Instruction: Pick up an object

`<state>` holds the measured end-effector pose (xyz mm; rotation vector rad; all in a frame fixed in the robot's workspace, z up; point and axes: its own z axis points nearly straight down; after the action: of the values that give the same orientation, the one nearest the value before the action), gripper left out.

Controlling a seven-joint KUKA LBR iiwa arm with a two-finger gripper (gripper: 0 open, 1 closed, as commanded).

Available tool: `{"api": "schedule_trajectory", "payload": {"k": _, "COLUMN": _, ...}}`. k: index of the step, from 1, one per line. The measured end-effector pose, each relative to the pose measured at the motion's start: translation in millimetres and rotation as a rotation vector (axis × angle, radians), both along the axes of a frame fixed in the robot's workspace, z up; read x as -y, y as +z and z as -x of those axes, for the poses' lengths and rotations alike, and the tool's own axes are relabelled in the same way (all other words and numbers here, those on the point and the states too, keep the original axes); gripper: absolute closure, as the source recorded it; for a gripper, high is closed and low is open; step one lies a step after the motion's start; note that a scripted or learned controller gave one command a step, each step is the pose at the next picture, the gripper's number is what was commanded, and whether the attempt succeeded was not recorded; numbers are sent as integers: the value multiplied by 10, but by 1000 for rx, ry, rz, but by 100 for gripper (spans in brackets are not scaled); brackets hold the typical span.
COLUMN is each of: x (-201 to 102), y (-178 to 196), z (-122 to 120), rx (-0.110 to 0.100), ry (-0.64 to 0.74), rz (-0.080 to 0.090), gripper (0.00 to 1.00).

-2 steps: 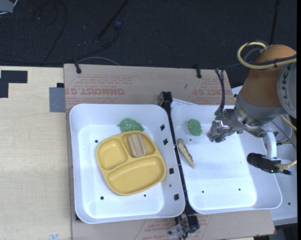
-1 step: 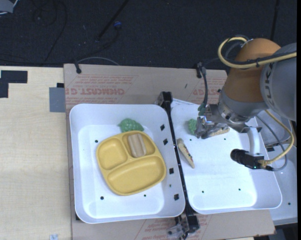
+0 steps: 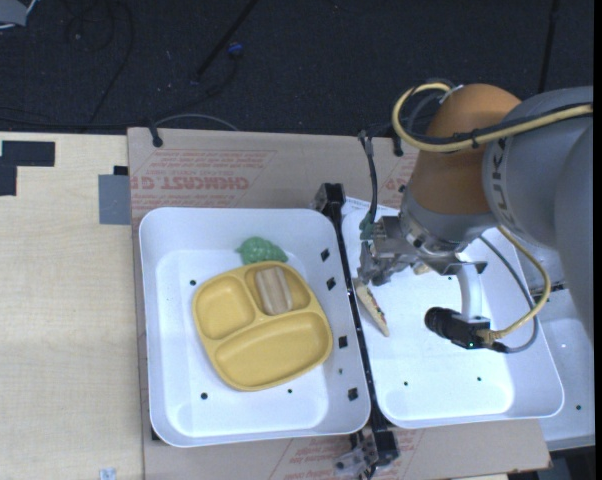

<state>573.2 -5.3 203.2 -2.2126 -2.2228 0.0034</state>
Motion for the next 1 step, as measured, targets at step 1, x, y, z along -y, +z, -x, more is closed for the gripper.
{"api": "schedule_trajectory", "payload": {"k": 1, "x": -583, "y": -13, "z": 51, "rx": 0, "ry": 1, "rz": 0, "gripper": 100}}
